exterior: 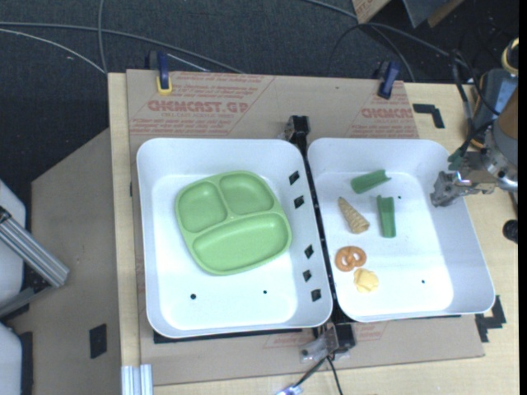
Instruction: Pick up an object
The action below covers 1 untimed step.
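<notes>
Nothing is picked up yet: I see the two green sticks (369,181) (386,216), cone (354,214), pretzel (351,258) and yellow piece (366,281) lying loose in the right bin (461,245). My gripper (445,189) hovers at that bin's two o'clock rim, carrying nothing, and I cannot tell how its fingers stand. The green plate (234,220) sits in the left bin (165,245).

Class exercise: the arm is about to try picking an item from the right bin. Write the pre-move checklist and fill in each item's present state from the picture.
1. Targets present in the shallow white right bin: two green sticks, tan ridged cone, orange pretzel-shaped ring, small yellow lump: ok.
2. Items lie apart from each other: ok, though ring and lump are close.
3. Hand over the right bin: ok, at its right edge.
4. Hand carrying nothing: cannot tell.
5. Green divided plate stays in the left bin, out of the path: ok.
</notes>
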{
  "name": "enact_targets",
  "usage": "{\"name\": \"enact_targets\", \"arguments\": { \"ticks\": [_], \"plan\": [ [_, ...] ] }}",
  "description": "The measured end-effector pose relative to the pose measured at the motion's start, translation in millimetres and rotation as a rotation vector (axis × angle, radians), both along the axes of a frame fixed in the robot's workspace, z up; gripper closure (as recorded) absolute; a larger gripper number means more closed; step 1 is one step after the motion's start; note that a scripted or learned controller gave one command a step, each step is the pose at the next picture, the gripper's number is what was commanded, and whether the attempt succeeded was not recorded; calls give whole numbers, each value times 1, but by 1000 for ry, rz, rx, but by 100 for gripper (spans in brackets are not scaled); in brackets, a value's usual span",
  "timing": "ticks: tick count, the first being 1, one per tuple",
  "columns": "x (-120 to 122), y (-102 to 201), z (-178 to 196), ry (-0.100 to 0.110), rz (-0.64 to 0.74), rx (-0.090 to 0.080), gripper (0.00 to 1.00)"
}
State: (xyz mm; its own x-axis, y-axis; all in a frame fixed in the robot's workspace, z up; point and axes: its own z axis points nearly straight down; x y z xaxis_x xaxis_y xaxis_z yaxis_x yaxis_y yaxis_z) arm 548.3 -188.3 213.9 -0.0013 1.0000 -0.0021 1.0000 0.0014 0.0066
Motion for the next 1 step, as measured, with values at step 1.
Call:
{"name": "enact_targets", "arguments": {
  "ticks": [1],
  "plan": [
    [6, -9, 51, 0, 0, 0, 100]
  ]
}}
